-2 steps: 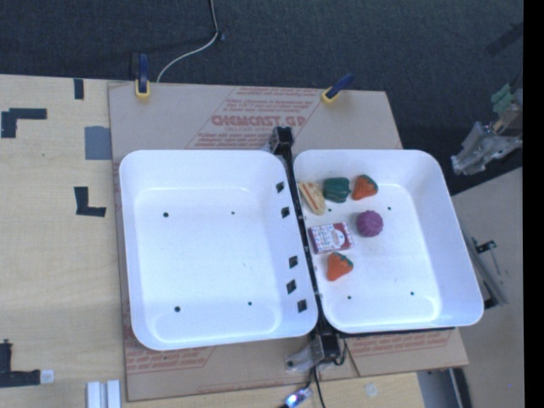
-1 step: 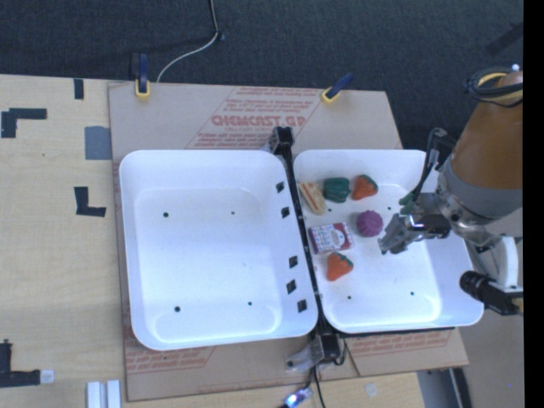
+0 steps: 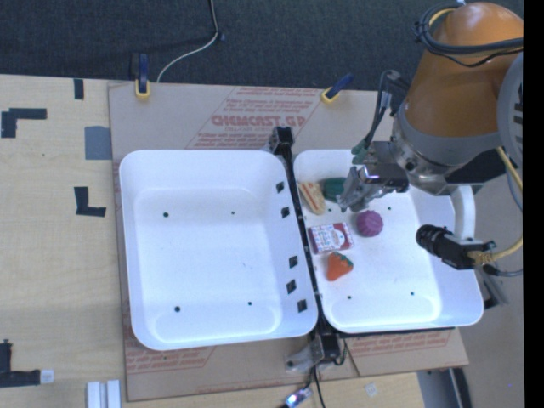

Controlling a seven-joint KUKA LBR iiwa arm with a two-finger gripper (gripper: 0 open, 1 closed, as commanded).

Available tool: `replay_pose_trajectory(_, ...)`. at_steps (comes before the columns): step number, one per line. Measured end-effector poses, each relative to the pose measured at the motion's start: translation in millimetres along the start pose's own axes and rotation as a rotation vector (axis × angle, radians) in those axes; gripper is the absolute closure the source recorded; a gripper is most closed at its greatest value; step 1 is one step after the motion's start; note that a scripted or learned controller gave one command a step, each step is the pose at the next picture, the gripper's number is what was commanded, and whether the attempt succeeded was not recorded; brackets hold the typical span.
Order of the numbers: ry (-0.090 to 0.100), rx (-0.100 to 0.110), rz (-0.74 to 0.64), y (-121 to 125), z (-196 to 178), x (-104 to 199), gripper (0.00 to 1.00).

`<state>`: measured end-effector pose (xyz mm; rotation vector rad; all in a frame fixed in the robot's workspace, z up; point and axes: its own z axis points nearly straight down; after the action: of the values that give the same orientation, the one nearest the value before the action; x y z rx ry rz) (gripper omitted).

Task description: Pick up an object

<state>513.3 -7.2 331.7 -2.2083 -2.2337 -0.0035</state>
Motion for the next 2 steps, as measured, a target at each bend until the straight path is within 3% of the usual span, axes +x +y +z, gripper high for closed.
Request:
replay_pose_trajectory(1, -0.002, 0.004, 0.004, 41.7, -6.2, 59.7, 1.0)
replay_pose_trajectory(2, -0.004, 0.0, 0.016, -29.7, -83.0, 4.9, 1.0)
